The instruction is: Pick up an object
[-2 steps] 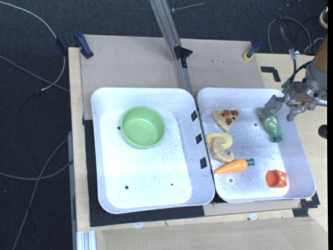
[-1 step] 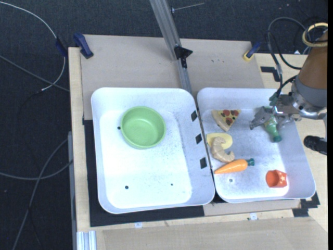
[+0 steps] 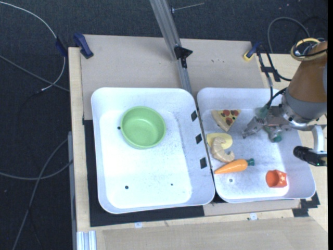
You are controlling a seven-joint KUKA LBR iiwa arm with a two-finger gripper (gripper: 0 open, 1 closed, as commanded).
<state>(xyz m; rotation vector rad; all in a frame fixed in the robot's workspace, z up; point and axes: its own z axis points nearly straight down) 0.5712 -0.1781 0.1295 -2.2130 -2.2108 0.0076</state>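
The arm's fingers (image 3: 260, 127) hang spread wide over the right bin (image 3: 307, 189), toward its 2 o'clock corner, with nothing between them. Just at their 9 o'clock lies a pizza slice (image 3: 227, 118). Below it, toward 6 o'clock, sit a pale curved pastry (image 3: 220, 146) and a carrot (image 3: 232, 166); an orange block (image 3: 276, 178) rests near 5 o'clock. A green bowl (image 3: 143, 127) stands in the left bin (image 3: 109, 191) on the tabletop (image 3: 130, 61).

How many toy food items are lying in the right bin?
4: a pizza slice near the top, a banana piece below it, a carrot under that, and an orange item bottom right.
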